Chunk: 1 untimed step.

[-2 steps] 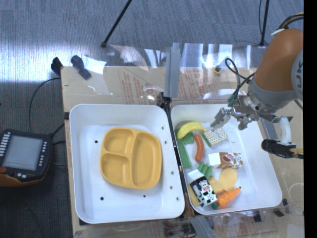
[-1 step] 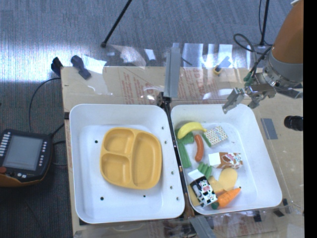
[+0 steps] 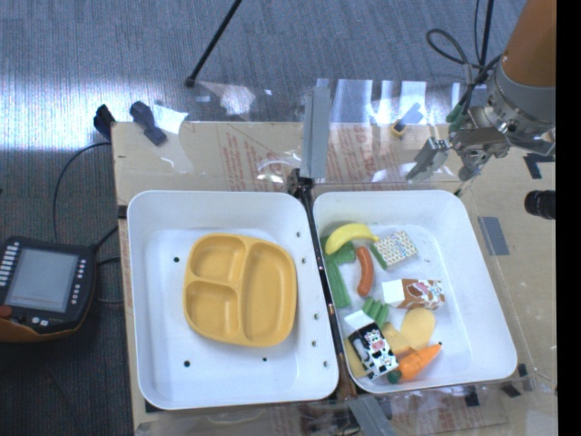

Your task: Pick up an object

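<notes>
Toys are lying heaped in the right bin [image 3: 472, 243], beside the left bin [image 3: 145, 243] that is carrying a yellow divided plate [image 3: 241, 291]. A red sausage [image 3: 365, 271] is lying at the heap's middle, its long axis running nearly straight up the frame (a banana [image 3: 349, 235] just above it). The gripper [image 3: 451, 160] is hovering beyond the right bin's far rim, jaws spread apart, gripping nothing.

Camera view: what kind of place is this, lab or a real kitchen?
Most likely a robot lab bench, not a kitchen. Two white bins sit on a board over grey carpet, a teach pendant lies on the floor at the left, and the food is toys: a banana and a carrot.
</notes>
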{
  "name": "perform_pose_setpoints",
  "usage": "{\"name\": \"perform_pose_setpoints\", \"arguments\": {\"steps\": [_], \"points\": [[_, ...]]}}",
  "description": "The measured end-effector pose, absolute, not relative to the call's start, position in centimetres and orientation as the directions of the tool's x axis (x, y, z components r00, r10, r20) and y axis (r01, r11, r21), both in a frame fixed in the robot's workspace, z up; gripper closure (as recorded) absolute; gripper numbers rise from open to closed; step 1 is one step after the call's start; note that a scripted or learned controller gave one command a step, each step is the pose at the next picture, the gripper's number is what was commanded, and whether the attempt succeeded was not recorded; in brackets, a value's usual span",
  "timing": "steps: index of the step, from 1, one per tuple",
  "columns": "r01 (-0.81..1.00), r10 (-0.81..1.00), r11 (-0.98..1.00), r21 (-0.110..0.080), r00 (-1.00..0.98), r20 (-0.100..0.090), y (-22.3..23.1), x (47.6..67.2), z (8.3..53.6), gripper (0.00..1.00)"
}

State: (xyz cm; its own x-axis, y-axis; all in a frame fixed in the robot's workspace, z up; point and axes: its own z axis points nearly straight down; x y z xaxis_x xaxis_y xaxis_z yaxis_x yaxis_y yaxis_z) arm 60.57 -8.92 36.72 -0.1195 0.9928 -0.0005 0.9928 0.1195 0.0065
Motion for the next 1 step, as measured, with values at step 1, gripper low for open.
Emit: {"name": "perform_pose_setpoints", "arguments": {"steps": [1], "points": [[0.988, 0.988, 0.156, -0.014, -0.156, 0.005, -10.2, 57.05, 21.49, 0.0]]}}
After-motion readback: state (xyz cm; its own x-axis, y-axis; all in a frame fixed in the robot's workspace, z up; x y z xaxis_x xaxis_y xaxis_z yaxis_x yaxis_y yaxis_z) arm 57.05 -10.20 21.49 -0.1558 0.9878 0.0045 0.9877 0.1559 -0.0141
